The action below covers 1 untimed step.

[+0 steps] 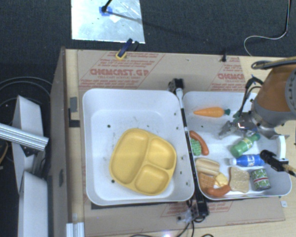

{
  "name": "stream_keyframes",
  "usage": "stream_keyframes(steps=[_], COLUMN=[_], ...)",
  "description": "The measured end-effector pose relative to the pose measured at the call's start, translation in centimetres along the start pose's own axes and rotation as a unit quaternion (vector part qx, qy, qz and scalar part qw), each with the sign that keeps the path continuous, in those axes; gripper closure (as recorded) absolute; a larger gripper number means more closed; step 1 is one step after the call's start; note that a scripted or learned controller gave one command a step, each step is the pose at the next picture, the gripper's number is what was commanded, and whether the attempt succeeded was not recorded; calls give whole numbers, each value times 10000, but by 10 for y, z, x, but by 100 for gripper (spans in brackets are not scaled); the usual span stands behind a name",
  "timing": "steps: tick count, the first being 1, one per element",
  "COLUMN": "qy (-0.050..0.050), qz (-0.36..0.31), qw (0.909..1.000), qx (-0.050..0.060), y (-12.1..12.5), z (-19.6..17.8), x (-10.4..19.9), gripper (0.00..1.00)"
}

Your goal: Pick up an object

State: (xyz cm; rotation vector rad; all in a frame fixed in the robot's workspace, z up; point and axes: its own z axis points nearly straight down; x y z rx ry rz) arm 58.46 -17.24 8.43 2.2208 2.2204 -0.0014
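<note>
We look down on a cardboard-topped desk (153, 65) carrying two shallow, glossy white plastic bins. The left bin (96, 132) holds a smooth yellow tray (143, 160) moulded into three rounded compartments. The right bin (286, 181) is crowded with toy food: a tapered orange carrot (208, 112), a red sausage (199, 142), a green bottle (242, 145), a blue-capped bottle (246, 160), a slice of speckled bread (239, 179) and a small green can (259, 178). The grey arm's gripper (235, 126) sits low in the right bin just above the green bottle; we see its metal fingers (226, 130) splayed apart, holding nothing.
</note>
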Motion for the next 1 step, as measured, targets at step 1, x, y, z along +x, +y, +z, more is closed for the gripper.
stream_keyframes(steps=[1], qy=[5], qz=[0], qw=[10000], qx=[0], y=[-35], z=[0], x=[-10], gripper=[0])
